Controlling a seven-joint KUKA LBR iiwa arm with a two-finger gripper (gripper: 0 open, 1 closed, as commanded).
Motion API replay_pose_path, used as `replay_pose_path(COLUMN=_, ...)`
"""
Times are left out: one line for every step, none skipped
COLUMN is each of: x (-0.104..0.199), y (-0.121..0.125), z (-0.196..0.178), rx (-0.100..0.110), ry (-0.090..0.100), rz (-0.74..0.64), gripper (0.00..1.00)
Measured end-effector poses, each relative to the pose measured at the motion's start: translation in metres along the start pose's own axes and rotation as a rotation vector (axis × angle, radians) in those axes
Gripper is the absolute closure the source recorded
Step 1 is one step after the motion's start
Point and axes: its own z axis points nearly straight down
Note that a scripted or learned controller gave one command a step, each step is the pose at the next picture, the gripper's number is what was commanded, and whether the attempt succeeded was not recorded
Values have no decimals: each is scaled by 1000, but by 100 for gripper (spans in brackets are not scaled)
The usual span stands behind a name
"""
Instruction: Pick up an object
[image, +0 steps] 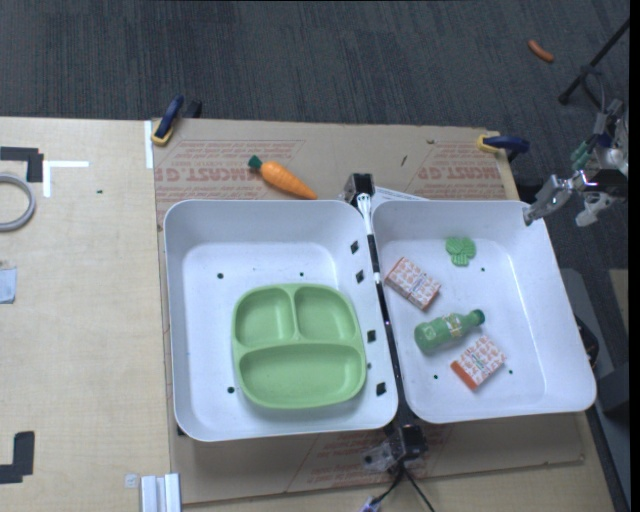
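Gripper (580, 190) at far right, raised

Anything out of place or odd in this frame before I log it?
Yes: a toy carrot lies on the cardboard behind the left bin, outside both bins. A small orange item sits on the dark floor at top right. The green bottle lies on its side in the right bin. No spill or damage shows.

I have one camera, fixed high above the bench (80, 330) and looking down at a slant. It takes in both white bins: the left bin (190, 330) and the right bin (545, 330), with dark floor (300, 50) at the far side.
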Motion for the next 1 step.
replay_pose_path(x=76, y=7, z=141, rx=0, ry=0, rz=174, gripper=0)
